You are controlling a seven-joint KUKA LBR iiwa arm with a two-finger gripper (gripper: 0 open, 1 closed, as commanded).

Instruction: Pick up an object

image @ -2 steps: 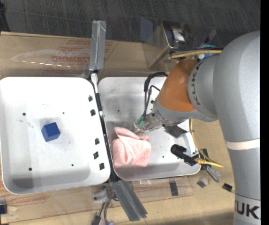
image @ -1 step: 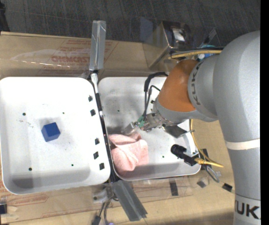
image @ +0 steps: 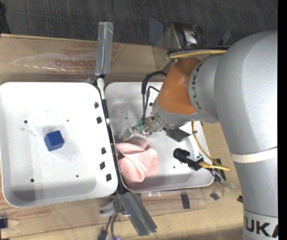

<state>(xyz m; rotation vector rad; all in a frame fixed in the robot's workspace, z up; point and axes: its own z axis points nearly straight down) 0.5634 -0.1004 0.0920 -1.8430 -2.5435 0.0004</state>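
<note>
The arm (image: 243, 109) is the biggest thing here, grey with an orange band, and it carries the letters "KUKA" on its wrist housing and again, cut off, near its base at the lower right. Under it lies the worktop (image: 43, 54), a brown board with faint red print that is too washed out to read. The left bin (image: 13, 134) holds a small blue cube (image: 54, 140), well apart from the arm. The right bin (image: 133, 94) holds a pink cloth (image: 137, 163), bunched at its near left corner. It looks soft and light, so it should give under a pinch; a raised fold along its top is the likely place to grip. The gripper (image: 143, 128) hangs just above the cloth's upper edge; I cannot tell how its jaws are set.
</note>
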